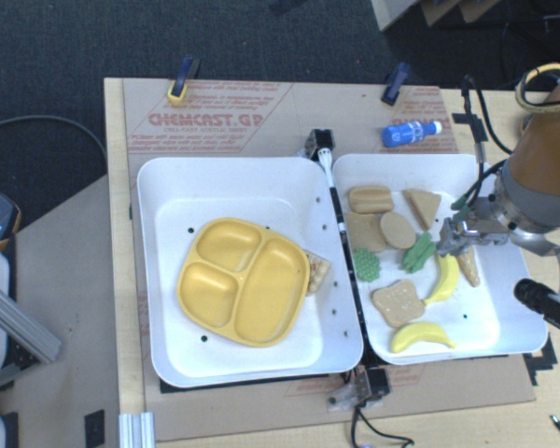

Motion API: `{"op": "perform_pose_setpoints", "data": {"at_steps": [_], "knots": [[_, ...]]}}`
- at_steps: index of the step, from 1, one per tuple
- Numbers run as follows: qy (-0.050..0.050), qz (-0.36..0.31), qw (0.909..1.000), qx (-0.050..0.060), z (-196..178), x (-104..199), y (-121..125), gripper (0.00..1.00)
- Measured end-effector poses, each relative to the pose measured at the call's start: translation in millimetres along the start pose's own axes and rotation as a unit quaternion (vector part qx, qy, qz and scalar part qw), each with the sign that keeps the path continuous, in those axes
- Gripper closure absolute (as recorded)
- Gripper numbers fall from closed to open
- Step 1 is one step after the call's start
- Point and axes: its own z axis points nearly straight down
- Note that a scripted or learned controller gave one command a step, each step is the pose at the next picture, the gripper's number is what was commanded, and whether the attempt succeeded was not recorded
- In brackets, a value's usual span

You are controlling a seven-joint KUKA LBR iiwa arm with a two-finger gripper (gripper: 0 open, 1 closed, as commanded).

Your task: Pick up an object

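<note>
The gripper sits low over the right bin, just beside a green toy vegetable and a yellow banana. Whether it is released or grasping cannot be determined here.

Risk: the toys lie crowded and touching. A closing stroke may pinch 2 pieces, or nudge the banana aside and clamp on nothing.

Gripper: low over the right bin, reaching in from the right edge.
Just left of it: green leaf.
Below it: banana; further below, bread slice and second banana.
Upper left: bread pieces.
Far left, in the left bin: yellow tray.
Above, on the bench: blue bottle.
</note>
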Motion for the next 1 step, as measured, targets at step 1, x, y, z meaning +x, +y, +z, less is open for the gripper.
{"op": "perform_pose_setpoints", "data": {"at_steps": [1], "knots": [[0.000, 0.000, 1.0000, 0.001, -13.1, 0.0, 1.0, 1.00]]}}
